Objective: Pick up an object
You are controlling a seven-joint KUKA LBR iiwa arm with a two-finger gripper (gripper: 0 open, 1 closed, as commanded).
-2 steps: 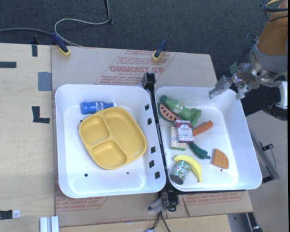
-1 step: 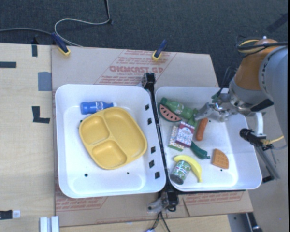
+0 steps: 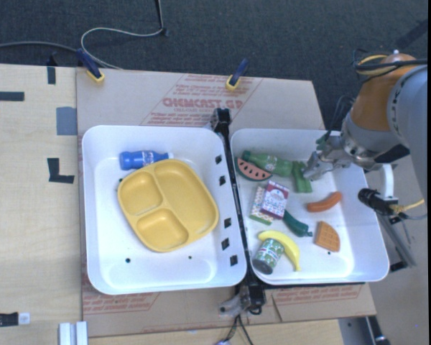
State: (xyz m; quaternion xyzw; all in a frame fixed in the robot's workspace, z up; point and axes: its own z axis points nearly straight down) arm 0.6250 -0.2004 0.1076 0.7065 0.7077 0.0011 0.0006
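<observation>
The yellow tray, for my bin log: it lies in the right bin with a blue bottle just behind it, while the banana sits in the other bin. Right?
Not quite. The camera view shows the yellow tray in the left bin, with the blue bottle just behind it. The banana is in the other bin, the right bin.

White for both bins (image 3: 100, 264). Yellow for the divided plate (image 3: 167, 204) and the banana (image 3: 285, 246); blue for the bottle (image 3: 141, 159) with its white cap. Red with a green rind and dark seeds on the watermelon slice (image 3: 248, 169). Orange for the sausage (image 3: 323, 203) and the waffle (image 3: 327, 236). Red and white on the small box (image 3: 270, 201). Green label on the can (image 3: 269, 255).
</observation>
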